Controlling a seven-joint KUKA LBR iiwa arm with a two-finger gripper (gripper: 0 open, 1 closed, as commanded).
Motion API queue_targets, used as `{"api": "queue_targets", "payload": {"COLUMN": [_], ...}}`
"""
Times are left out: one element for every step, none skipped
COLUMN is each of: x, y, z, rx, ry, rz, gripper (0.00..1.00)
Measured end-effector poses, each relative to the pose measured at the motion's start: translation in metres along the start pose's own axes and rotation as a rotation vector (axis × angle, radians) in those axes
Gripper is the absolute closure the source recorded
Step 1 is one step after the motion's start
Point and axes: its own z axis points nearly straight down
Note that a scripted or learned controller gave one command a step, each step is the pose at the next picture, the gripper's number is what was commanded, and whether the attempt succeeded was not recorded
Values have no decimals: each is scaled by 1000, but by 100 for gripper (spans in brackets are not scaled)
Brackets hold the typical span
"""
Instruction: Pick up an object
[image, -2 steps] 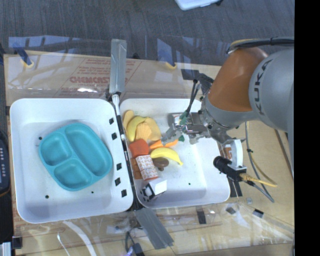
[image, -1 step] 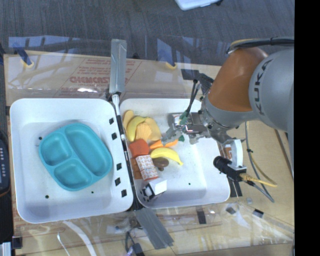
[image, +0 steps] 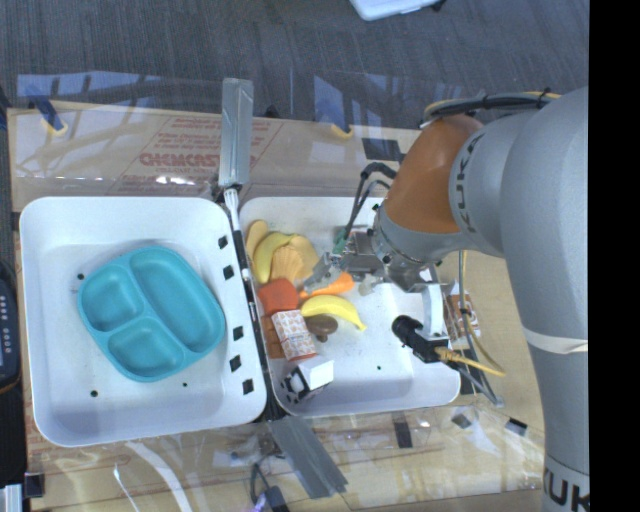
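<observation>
The right bin (image: 400, 385) holds a heap of toy food along its left side. A yellow banana bunch (image: 263, 250) and a tan piece (image: 291, 262) lie at the back. A single banana (image: 336, 311), an orange carrot (image: 337, 284) and a red-orange block (image: 278, 296) sit in the middle. A small printed carton (image: 293, 336), a brown lump (image: 325, 326) and a white-and-black piece (image: 308, 377) lie nearer the front. My gripper (image: 350, 262) hangs low over the carrot and the banana, its tip hidden by the wrist body.
A blue divided plate (image: 150, 312) lies in the left bin (image: 60, 410). The divider wall (image: 243, 300) between the bins runs close to the heap. The grey arm (image: 530, 220) covers the right bin's right side. A black cable part (image: 418, 340) hangs beside the wrist.
</observation>
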Motion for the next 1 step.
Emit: {"api": "queue_targets", "payload": {"x": [-26], "y": [19], "z": [62], "rx": [-14], "ry": [1], "rz": [-144], "gripper": [0]}}
